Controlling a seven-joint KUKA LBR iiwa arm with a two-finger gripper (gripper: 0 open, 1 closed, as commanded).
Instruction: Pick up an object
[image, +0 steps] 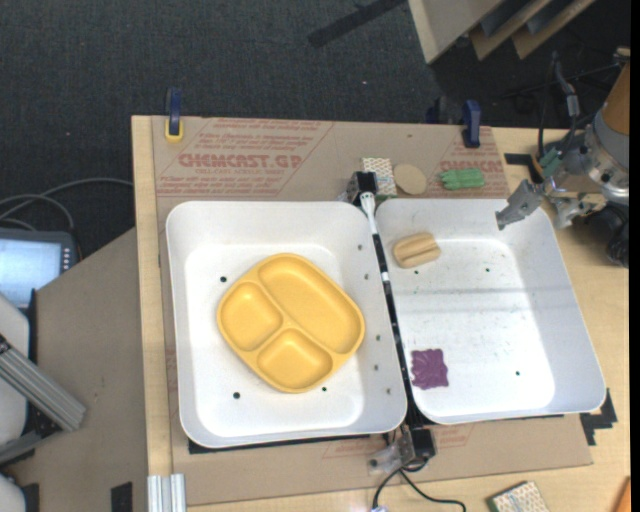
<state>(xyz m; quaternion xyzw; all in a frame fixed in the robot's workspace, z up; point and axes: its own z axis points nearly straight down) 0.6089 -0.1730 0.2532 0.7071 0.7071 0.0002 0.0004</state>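
You have two shallow white bins side by side on the surface (250, 160), which is covered by printed brown board. The left bin (190, 300) holds a yellow divided plate (290, 321) with three compartments, lying flat near the bin's middle. The right bin (520, 300) holds two items: a tan bread-roll-shaped object (416, 249) near its upper left corner, and a purple object (430, 368) lying flat near the lower left, close to the wall shared with the left bin. The two are well apart.

Behind the bins, on the board, you will find a round tan disc (410, 179) and a green object (462, 179) next to it.

The gripper (520, 205) sits at the right bin's upper right corner, above the rim, well apart from both items in that bin. Nothing is visible between the fingers; whether they are spread or closed cannot be told at this angle.
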